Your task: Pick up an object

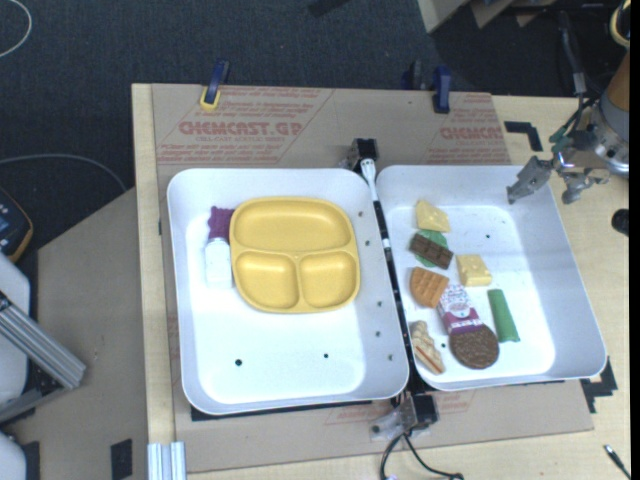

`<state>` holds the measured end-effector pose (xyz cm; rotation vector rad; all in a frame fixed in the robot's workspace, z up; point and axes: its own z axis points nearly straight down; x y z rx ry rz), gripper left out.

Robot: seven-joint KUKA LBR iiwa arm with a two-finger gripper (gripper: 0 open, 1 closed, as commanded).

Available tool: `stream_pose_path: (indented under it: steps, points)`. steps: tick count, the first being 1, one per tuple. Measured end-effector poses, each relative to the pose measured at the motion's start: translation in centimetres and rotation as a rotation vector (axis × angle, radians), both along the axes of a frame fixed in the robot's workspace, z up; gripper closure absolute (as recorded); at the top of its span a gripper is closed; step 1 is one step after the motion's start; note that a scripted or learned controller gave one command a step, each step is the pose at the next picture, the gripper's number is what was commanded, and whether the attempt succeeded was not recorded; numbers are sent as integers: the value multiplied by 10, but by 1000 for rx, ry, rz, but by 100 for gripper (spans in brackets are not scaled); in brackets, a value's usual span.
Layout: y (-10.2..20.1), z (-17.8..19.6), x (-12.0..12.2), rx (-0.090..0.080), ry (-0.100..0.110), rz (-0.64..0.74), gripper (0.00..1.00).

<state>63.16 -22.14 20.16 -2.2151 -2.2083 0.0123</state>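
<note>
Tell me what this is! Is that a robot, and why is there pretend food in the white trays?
Yes, it is a robot arm. One camera looks down from above the bench. The arm comes in from the right, and its gripper hangs over the far corner of the right bin, holding nothing. That bin has toy food: cheese pieces, a waffle, a brown cookie and a green stick. The left bin holds a yellow divided plate. The robot should pick something up.

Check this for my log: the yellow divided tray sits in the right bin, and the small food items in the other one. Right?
Not quite. The camera view shows the yellow divided tray in the left bin; the small food items lie in the right bin.
</note>
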Motion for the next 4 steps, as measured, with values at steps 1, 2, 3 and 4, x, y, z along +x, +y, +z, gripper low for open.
stream_pose_path:
  steps: [1,2,3,4]
  points:
    - [0,9,3,-4,-15,3,0]
    - [0,-54,-2,-2,-8,3,0]
    - [10,-107,0,-2,-10,5,0]
    - [11,-117,0,-2,-12,5,0]
